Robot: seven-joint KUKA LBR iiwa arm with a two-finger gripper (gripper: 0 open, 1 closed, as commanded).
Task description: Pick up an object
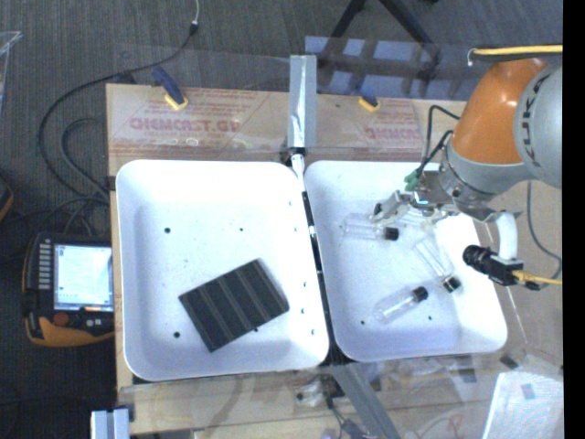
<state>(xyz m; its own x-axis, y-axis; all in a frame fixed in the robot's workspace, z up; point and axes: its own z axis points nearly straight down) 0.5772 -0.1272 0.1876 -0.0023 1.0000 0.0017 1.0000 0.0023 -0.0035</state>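
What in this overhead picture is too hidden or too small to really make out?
- The gripper in the right bin: too small and cluttered to tell whether it holds a clear vial.
- The three clear vials, such as one with a black cap: see-through against white, so contents and outlines are faint.
- The arm: cut off by the right edge.
- The ridged black block in the left bin: its underside is hidden.

Grey arm (548, 126), bulbous orange band (glossy), dark lettering on grey shell, yellow cable, metallic claw (395, 210).
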